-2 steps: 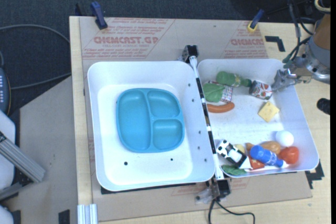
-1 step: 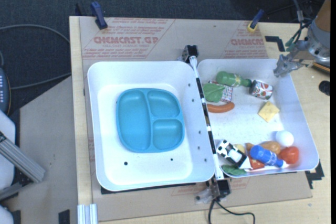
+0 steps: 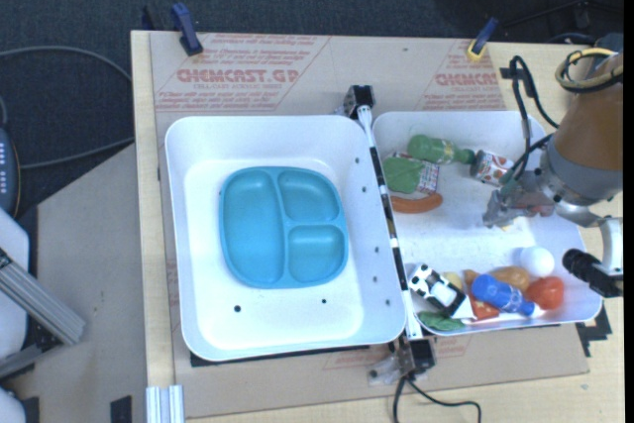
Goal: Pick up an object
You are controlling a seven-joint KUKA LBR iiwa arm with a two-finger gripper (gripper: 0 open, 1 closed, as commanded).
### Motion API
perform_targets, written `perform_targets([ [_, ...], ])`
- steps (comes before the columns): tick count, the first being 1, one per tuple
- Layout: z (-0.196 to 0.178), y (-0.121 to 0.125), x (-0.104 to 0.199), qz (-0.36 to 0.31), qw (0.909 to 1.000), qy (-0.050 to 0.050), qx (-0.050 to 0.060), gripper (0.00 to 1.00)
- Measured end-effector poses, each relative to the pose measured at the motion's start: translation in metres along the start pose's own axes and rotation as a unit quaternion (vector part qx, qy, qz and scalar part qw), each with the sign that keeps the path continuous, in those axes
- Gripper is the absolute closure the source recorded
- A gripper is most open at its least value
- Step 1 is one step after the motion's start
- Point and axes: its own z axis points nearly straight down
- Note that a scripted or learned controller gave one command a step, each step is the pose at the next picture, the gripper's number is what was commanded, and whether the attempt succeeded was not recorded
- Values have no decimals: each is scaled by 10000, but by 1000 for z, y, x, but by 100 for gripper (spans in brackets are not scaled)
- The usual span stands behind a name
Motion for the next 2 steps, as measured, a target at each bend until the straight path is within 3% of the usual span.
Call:
perform_targets([
  [1,-41,57,-52,-4,10000,-10,-15,100],
  [2,-50,120,-53,-10,10000,-10,-22,100],
])
